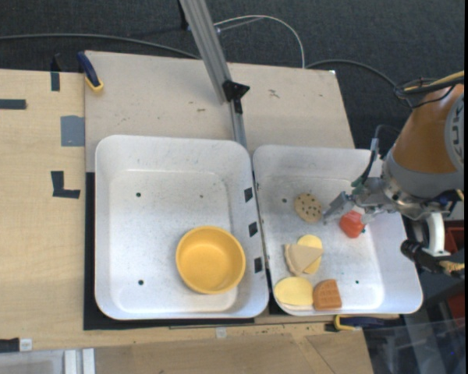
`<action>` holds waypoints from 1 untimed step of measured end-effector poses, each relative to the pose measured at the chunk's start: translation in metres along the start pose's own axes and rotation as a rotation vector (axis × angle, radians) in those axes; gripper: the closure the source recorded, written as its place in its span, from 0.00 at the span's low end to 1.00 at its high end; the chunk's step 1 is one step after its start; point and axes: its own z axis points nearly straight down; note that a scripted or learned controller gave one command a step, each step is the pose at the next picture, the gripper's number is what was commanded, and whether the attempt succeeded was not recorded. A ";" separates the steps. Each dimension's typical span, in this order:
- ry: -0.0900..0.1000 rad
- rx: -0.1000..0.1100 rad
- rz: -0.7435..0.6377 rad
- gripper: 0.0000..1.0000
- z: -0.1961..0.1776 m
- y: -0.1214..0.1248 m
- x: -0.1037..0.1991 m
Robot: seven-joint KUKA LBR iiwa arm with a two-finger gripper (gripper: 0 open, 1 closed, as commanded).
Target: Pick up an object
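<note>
Red object (352,224) just beside gripper (345,206).

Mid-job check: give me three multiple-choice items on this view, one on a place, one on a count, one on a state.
1. The yellow bowl sits in:
A. the left bin
B. the right bin
C. the bare bench

2. Objects in the right bin:
A. two
B. five
C. eight

3. The red object is:
A. lying on the bin floor
B. inside the bowl
C. stacked on the cookie

Answers:
1 A, it rests at the left bin's front.
2 B, the red object, round cookie, tan wedge, yellow disc and brown piece.
3 A, it lies beside the gripper.
</note>
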 end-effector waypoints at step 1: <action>-0.001 -0.003 0.000 0.00 0.045 0.002 -0.004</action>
